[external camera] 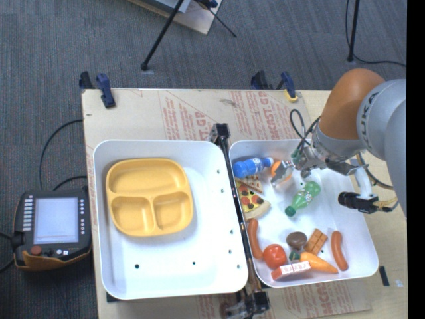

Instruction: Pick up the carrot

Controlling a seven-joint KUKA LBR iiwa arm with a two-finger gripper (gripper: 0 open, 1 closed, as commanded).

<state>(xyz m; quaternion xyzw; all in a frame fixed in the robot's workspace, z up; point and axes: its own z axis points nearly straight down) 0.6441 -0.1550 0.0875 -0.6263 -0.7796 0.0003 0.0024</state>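
The carrot [321,264], orange and tapered, lies near the front edge of the right bin [362,226], between a red tomato [274,254] and a red sausage [339,250]. My gripper [287,169] hangs low over the back of the same bin, well behind the carrot, between a blue bottle [252,167] and a green bottle [302,199]. A small orange piece [275,167] shows right at the gripper's left side; whether it is held cannot be made out.
The right bin also holds a pizza slice [252,199], a long sausage [254,236], a brown round piece [297,239], a brown bar [317,240] and a red-and-white strip [292,270]. The left bin [119,271] holds a yellow divided plate [150,196].
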